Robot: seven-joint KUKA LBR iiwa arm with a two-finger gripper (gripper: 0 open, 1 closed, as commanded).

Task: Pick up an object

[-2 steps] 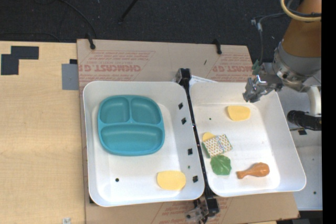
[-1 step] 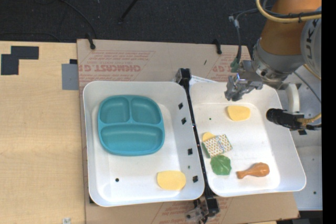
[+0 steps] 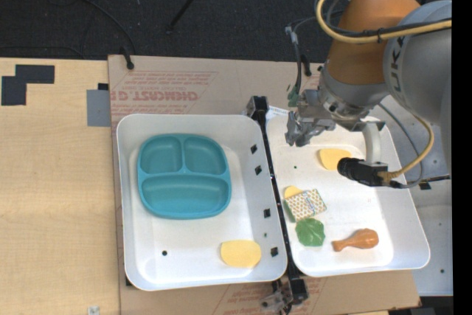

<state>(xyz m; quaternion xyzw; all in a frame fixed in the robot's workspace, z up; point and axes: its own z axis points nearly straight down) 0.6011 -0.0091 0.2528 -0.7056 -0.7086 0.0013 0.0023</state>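
1. Since the camera looks down at a slant, both white bins show up fine: the left bin [image 3: 133,158] and the right bin [image 3: 413,247], sitting side by side with a black divider strip [image 3: 267,181] where they meet.
2. Left bin has a teal divided plate [image 3: 184,176] with three compartments, nothing in any of them. Near the bin's front edge there's a flat yellow piece [image 3: 240,253], well apart from the plate.
3. Right bin holds the small stuff. Front half: a checkered packet [image 3: 306,203] with a bit of yellow thing [image 3: 293,192] tucked under its left corner, a green leafy item [image 3: 310,232] just beside and touching the packet's lower edge, and a brown drumstick [image 3: 356,240] lying to the right of the leaf.
4. Further back in the right bin there's another yellow piece [image 3: 333,158], partly behind a black part of the arm.
5. The gripper [image 3: 301,130] hangs over the back left corner of the right bin, near the divider. Can't tell whether it's released or clenched, too dark and blurry there.
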